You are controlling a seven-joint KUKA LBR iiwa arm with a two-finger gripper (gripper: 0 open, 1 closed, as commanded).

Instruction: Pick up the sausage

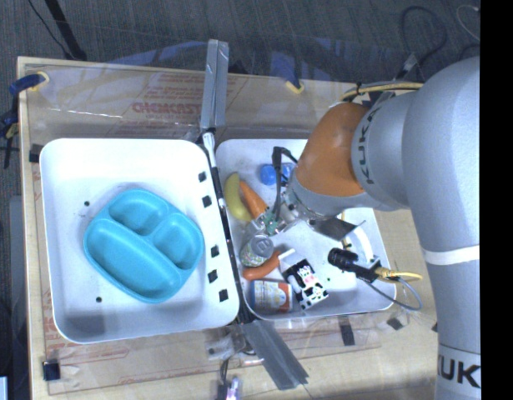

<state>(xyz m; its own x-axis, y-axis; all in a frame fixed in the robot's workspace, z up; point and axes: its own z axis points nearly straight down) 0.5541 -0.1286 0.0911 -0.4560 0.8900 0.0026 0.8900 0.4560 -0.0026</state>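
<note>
**Arm over the right bin, sausage by its left wall**

I see the arm (381, 152) reaching over the right bin (369, 302). The gripper (273, 219) is low among the objects, but I cannot tell if it is apart or together. The sausage (260, 268) lies near the left wall of this bin, just below a round metal can (258, 247) and above a jar (269, 294). A yellow banana (233, 197) and an orange carrot (253, 198) lie side by side further up. The left bin (64, 307) holds a blue divided plate (143, 244).

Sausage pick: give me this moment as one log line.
arm: over right bin | gripper: above sausage | sausage: on bin floor, not held
</note>
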